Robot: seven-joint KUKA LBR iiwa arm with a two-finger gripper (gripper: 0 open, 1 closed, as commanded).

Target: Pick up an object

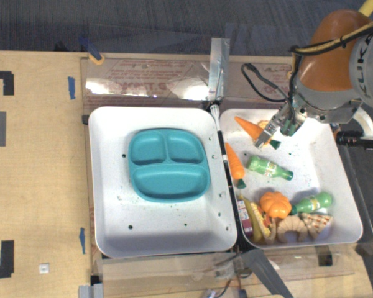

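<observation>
Your claw (pixel 275 131) is hanging low in the right bin (pixel 345 185) right next to an orange carrot (pixel 250 128), can't tell if it's gripping anything.

The grey arm with the orange band (pixel 336 48) is cut off beyond the right white bin (pixel 345 185); its fingertips blur together.

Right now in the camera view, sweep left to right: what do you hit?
Teal divided plastic plate in the left white bin → long orange toy carrot by the divider → green toy bottle → gripper → right white bin's far wall.
</observation>
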